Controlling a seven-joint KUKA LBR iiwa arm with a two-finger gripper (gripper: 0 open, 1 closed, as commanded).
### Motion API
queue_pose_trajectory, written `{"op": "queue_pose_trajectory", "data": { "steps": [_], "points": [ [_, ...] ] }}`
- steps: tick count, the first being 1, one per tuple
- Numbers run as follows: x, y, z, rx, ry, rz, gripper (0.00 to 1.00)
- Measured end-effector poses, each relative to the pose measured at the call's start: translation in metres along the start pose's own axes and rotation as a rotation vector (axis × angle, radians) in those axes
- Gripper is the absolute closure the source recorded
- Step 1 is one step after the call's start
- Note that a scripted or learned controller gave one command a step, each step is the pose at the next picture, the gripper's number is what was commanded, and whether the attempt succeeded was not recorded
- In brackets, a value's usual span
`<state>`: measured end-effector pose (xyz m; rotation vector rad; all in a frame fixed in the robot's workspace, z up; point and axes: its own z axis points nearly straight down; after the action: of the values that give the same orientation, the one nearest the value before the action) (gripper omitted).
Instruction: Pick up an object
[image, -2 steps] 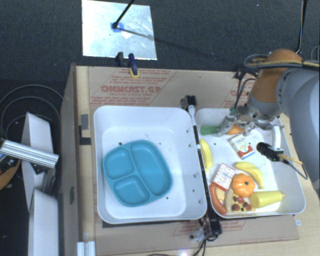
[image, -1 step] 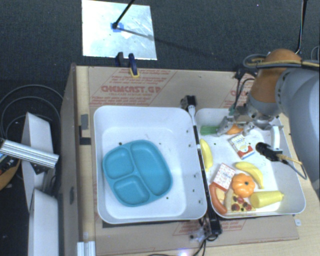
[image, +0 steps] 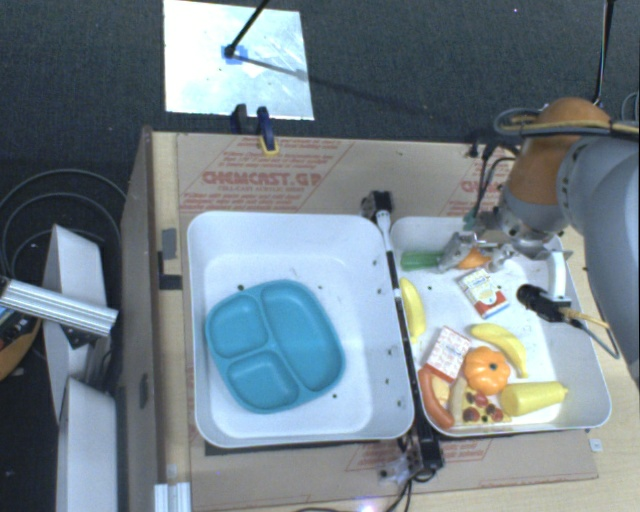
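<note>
My gripper (image: 476, 252) hangs low over the far end of the right bin (image: 590, 380). It is open, and its metal fingers (image: 457, 246) stand spread to either side of a small orange piece (image: 472, 261) on the bin floor. A green piece (image: 420, 260) lies just left of it. Close in front sits a small red and white carton (image: 483, 292). Further forward lie a yellow banana (image: 502, 345), an orange pumpkin (image: 487, 370), a yellow cylinder (image: 532, 397) and a red and white box (image: 448, 350).
A blue divided plate (image: 275, 345) lies in the left bin (image: 215, 260). Another yellow banana (image: 412, 306) rests by the wall between the bins. A red sausage (image: 432, 393) and small food pieces sit at the right bin's near left corner.
</note>
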<state>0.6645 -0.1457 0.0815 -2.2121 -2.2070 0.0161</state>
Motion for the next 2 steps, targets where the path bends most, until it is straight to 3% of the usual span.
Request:
{"op": "queue_pose_trajectory", "data": {
  "steps": [2],
  "points": [
    [0.0073, -0.0001, -0.0003, -0.002, -0.006, -0.001, 0.0]
  ]
}}
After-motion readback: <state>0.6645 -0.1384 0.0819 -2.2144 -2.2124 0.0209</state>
